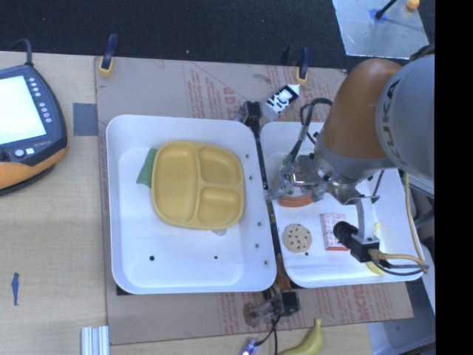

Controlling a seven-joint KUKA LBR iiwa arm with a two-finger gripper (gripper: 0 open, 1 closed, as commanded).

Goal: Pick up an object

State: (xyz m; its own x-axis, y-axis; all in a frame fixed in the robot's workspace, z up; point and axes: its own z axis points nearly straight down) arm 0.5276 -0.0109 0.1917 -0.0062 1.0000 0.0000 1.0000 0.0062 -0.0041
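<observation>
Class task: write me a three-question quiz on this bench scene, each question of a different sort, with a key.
1. True or false: the yellow tray lies in the right bin.
2. What lies beside the cookie in that bin?
A. a small red and white packet
B. a blue cup
C. a spoon
3. Fill in: a banana lies on the bench, outside the bins, at the view's ____ edge.

Key: 1 false, it lies in the left bin; 2 A; 3 bottom.
</observation>
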